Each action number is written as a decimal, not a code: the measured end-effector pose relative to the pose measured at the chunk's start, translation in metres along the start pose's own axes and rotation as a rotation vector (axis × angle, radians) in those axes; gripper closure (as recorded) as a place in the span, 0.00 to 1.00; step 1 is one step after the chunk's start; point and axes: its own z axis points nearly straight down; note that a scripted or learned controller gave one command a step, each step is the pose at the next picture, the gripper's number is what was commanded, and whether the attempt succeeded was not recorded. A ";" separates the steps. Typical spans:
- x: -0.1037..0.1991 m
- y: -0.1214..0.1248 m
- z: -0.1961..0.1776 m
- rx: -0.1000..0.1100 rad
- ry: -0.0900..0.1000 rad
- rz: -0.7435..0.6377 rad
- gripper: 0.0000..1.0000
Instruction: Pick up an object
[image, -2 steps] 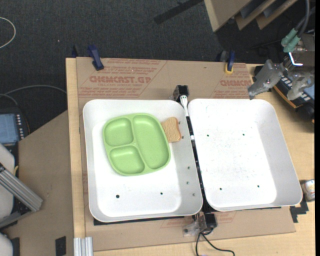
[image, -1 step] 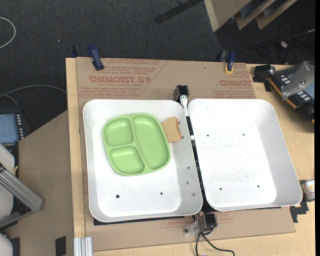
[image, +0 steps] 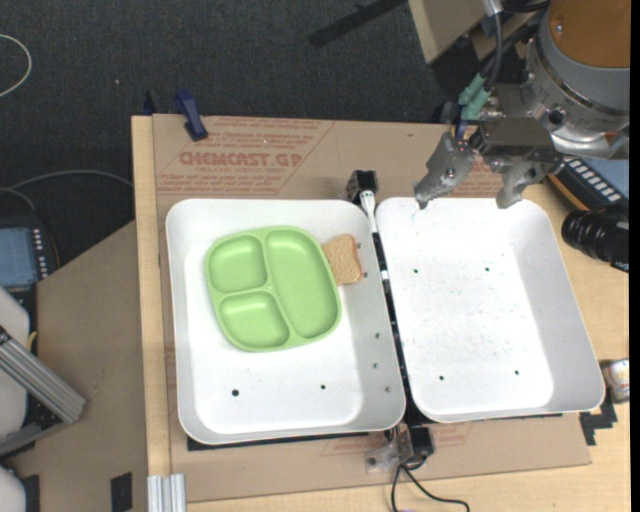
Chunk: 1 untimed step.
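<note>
Clearly, the gripper (image: 470, 190) hangs at the far edge of the right bin (image: 560, 300), at about twelve o'clock of that bin. Its two grey fingers are spread apart, one fingertip (image: 426, 196) over the bin's far left corner and the other more to the right, and nothing is between them. Above the fingers the grey wrist of the arm (image: 585, 60) goes up to the upper right corner of the view, where the orange band (image: 595, 30) is seen.

The left bin (image: 200, 400) holds a green divided plate (image: 272, 288) with three compartments. It lies flat, a little toward the far side of the bin's middle. At three o'clock of the plate, touching its rim, lies a small tan object that looks like a slice of bread or a cracker (image: 344, 259). It is close to the right wall of the left bin, at about two o'clock from that bin's centre. From the gripper, this object lies at about eight o'clock, well apart, in the other bin.

Both bins stand side by side on a brown cardboard sheet (image: 240, 155) with red printed letters. A blue clip (image: 190, 113) sits at the far left edge of this sheet.
</note>
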 end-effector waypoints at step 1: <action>0.091 -0.014 0.017 -0.001 -0.001 0.004 0.00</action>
